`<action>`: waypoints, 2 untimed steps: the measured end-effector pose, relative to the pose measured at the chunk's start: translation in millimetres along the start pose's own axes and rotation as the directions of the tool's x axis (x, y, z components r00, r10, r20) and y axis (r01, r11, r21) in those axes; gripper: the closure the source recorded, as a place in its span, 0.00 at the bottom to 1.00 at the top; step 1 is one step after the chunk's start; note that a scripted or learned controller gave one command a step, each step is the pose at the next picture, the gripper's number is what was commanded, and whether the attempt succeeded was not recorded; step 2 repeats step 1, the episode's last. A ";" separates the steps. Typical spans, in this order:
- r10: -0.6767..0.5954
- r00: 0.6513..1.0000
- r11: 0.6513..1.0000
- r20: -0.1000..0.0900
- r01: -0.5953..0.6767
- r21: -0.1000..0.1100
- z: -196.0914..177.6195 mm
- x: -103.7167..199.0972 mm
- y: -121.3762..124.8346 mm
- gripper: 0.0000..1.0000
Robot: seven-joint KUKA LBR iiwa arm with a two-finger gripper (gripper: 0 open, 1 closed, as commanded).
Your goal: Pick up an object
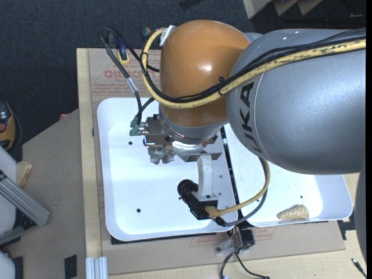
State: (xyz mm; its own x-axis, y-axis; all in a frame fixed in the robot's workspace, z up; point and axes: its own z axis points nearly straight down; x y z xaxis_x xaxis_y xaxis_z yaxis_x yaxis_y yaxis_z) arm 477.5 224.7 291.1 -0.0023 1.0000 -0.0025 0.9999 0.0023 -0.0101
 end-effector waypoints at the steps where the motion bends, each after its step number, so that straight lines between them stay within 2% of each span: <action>1: 0.001 1.000 1.000 -0.007 -0.001 -0.019 -78.2 -0.3 1.7 1.00; 2: 0.001 1.000 1.000 -0.007 -0.001 -0.019 -78.2 -0.3 1.7 1.00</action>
